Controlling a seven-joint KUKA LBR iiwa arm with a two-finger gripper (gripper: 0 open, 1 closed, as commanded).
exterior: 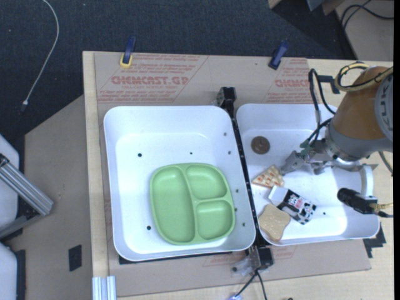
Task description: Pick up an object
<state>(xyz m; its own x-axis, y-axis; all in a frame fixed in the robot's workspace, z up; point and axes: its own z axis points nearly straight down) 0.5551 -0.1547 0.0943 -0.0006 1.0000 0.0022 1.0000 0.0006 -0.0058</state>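
Two white bins sit side by side on the worktop [94, 167]: the left bin [119, 167] carries one green divided plate [190, 202] with three compartments, while the right bin [337, 227] holds four loose things, namely a brown round disc [260, 145], a cracker-like wedge [267, 177], a tan toast-shaped slab [274, 222] and a small black-and-white box [295, 205] (its print too small to read). The cardboard under the bins reads "CHEMCAST GP" in red. The pincer [295, 161] hangs low in the right bin just beside the wedge, fingers splayed and nothing between them.
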